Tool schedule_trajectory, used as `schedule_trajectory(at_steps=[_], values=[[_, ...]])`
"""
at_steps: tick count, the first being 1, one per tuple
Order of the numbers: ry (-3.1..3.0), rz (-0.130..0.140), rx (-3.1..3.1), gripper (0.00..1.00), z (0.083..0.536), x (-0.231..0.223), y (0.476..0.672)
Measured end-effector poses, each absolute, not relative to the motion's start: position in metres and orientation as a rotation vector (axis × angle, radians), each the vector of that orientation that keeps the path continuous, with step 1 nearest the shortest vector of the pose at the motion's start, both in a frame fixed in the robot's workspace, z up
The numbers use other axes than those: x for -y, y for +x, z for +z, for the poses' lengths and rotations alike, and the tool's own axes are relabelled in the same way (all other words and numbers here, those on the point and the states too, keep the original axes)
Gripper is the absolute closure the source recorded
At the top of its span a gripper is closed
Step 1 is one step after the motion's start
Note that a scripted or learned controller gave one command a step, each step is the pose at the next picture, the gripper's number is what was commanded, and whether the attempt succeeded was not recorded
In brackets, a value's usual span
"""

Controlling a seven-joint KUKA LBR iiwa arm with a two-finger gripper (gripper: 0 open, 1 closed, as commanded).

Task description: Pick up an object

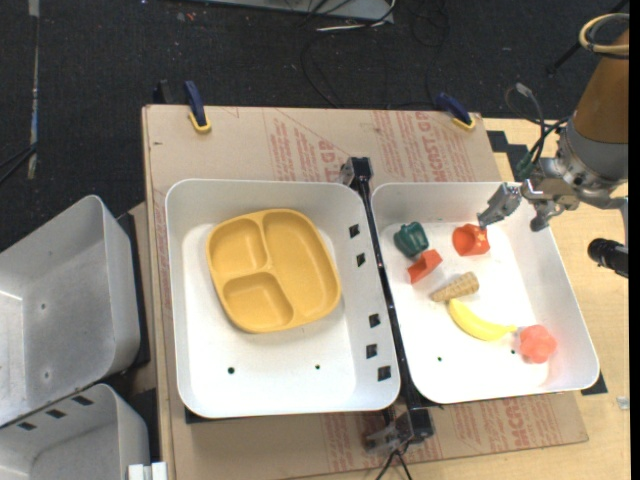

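1. The gripper (520,208) hangs over the right bin's (575,298) far right corner, fingers spread, pinching nothing.
2. The candidates lie loose and apart, which favours a clean grasp: orange-red piece (470,239) nearest, then green toy (410,236), cone (454,288), banana (480,323).
3. The left bin (190,368) carries a yellow tray (272,268).
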State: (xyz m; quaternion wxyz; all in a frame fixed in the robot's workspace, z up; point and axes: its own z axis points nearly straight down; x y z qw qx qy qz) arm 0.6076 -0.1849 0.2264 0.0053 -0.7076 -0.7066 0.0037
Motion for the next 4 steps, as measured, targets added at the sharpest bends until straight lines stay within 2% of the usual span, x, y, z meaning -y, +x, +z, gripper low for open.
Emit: schedule_trajectory(at_steps=[1,2,3,4], values=[[-2.220,0.001,2.223,0.00,0.233,0.185,0.610],[-2.221,0.003,2.219,0.00,0.190,0.188,0.609],[-2.219,0.004,2.218,0.00,0.126,0.187,0.610],[-2.220,0.003,2.219,0.00,0.090,0.186,0.610]])
